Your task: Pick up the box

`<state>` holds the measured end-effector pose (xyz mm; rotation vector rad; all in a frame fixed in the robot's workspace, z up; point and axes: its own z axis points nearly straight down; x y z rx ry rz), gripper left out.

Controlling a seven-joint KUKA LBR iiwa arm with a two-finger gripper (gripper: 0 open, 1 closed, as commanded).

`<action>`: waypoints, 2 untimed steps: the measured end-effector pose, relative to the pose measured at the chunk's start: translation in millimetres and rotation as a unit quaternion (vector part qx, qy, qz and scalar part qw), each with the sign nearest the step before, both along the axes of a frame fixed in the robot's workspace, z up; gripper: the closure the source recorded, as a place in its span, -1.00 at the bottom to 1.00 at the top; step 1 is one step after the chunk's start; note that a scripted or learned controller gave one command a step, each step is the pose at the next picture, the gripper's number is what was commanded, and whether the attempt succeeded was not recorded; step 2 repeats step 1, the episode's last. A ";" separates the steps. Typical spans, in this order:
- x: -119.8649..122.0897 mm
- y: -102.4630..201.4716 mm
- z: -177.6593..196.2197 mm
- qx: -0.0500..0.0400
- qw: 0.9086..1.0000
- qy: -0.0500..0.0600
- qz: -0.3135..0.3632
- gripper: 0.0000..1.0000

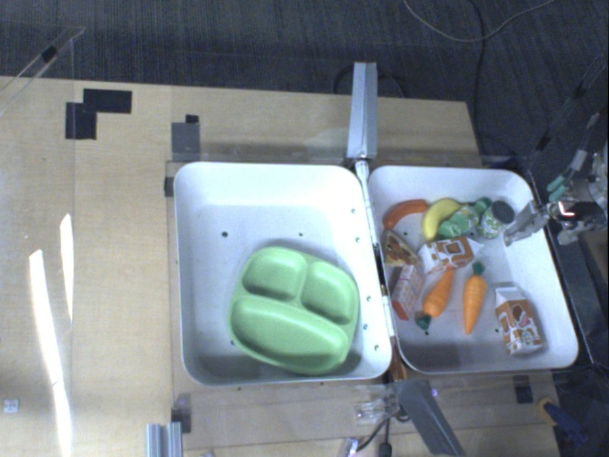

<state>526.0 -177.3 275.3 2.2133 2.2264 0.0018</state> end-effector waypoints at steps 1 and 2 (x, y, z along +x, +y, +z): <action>-30.8 -28.4 -13.3 0.000 0.998 0.000 -0.056 -1.00; -30.8 -28.4 -13.3 0.000 0.998 0.000 -0.056 -1.00</action>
